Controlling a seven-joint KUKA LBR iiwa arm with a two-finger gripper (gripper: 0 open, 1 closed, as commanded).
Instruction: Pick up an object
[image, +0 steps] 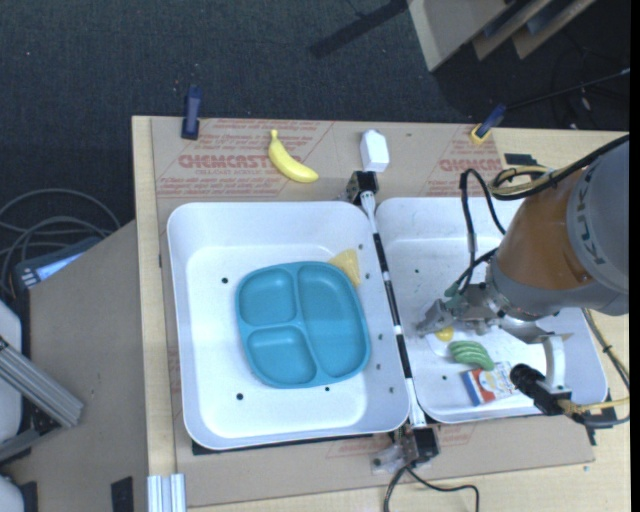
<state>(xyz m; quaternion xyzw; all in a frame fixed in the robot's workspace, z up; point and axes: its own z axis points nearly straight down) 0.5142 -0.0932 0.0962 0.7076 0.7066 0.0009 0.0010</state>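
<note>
In the right bin (430, 250), a little front of its middle, the gripper (440, 320) hangs low over the white floor. It sits on the end of the arm (545, 245), which comes in across the bin's right wall. Whether it is spread or closed cannot be told from this slant.

Three small things lie near it. A yellow bit (445, 336) lies right beneath its tip; I cannot tell whether they touch. A green piece (468, 352) lies just beside the tip, toward the front right. A red, white and blue packet (487, 384) lies beyond the green piece, close to the bin's front edge. All three are crowded into the front of the bin, under the arm's bulk. The rear left part of the floor, from the back rim to the wall shared with the left bin (200, 300), lies open.

In the left bin a blue plate (300, 322) with three wells fills the centre, with a band of bare white floor on every side. A yellow wedge (346, 264) lies at the plate's rear right corner, close to the shared wall.

On the worktop (240, 165) behind the bins, a banana (291, 161) lies well apart from both rims. A white block (375, 150) sits at the rear end of the seam between the bins.
</note>
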